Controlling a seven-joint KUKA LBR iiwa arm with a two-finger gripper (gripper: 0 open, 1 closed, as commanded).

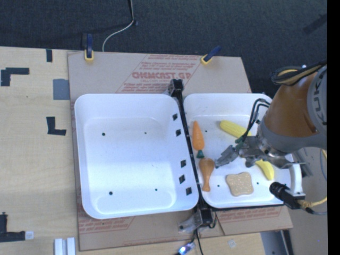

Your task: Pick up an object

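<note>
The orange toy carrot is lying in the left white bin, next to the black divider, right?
Not quite. The orange toy carrot does lie next to the black divider, but it is in the right white bin, not the left white bin. The camera view shows it just to the right of the divider, near the orange toy drumstick.

Red print "CHEMCAST GP" on flat brown cardboard sheet (pixel 159 76) under white bins, seen upside down; smaller red lines nearby too blurred to read.

Pincer (pixel 223 159) low (fingers spread)
</note>
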